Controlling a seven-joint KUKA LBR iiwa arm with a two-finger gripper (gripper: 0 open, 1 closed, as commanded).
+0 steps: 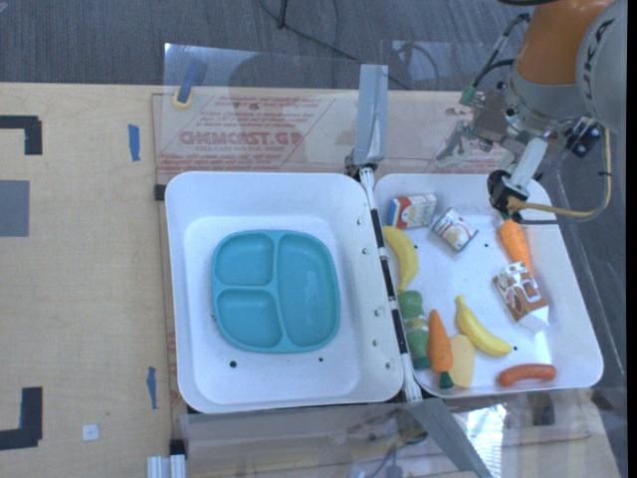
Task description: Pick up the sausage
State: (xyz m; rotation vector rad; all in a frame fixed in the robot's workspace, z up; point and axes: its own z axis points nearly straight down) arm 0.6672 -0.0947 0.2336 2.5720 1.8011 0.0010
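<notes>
Worktop [80, 267]: we see two white bins on it; the left bin [189, 207] holds a teal divided plate [276, 290].
Right bin [582, 317]: crowded with toy food, so we judge a wrong pick likely.
Claw [468, 132]: at the far rim of the right bin, carrying nothing; we cannot tell how wide it stands.
Sausage [527, 373]: near front corner, well apart from the claw, close to the bin wall; we fear a finger may strike the rim.
Banana [483, 331]: just beside the sausage, and could be nudged.
</notes>
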